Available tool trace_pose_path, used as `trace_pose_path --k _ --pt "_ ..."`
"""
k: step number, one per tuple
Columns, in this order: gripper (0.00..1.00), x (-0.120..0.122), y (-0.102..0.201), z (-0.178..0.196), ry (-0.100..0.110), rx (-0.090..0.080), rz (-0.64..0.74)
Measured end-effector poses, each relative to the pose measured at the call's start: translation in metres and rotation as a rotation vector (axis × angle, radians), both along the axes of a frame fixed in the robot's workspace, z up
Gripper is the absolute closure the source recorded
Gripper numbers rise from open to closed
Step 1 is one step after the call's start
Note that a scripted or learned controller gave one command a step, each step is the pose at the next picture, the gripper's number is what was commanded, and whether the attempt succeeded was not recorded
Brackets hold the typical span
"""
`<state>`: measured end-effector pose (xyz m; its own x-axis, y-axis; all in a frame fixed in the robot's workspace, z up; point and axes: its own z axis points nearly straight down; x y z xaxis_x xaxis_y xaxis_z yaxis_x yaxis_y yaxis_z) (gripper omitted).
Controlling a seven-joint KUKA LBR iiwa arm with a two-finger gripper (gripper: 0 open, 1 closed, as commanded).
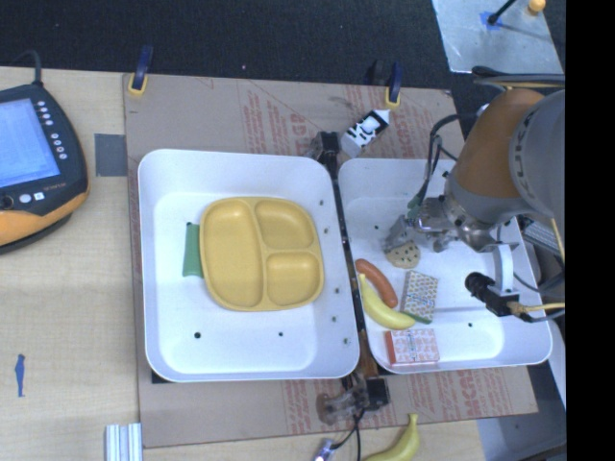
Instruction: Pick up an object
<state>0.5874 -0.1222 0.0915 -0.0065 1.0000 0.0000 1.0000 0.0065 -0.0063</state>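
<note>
Two shallow white bins sit side by side on a sheet of brown cardboard (pixel 288 113) laid over a wooden bench; the left bin (pixel 163 257) fills the middle of the frame and holds a yellow divided tray (pixel 259 253), with a green object (pixel 192 250) partly hidden under the tray's left edge; the right bin (pixel 370 190) lies in the right half of the frame.

The grey arm with its orange band (pixel 495 147) enters from the right edge and bends down over the right bin; the gripper (pixel 408 229) hangs over the bin's upper middle, its metal fingers spread apart with nothing between them; just below the fingertips lies a round cookie-like disc (pixel 404 254), very near or touching.

Lower in the right bin, a red sausage-shaped piece (pixel 376 279) lies beside a yellow banana (pixel 382 310); a small patterned box (pixel 420 294) sits just right of them, and a red-and-white packet (pixel 411 347) rests near the bin's bottom edge.

A control pendant (pixel 34 166) with a blue screen sits at the left edge; a second banana (pixel 399 442) lies on the cardboard at the bottom of the frame.
</note>
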Motion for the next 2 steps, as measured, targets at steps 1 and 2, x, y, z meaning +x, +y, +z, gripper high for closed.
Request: trace_pose_path --k 1,2 --pt "1.00 0.001 -0.001 0.012 -0.001 0.000 0.002" --pt "1.00 -0.012 0.062 0.102 -0.006 0.002 -0.002"
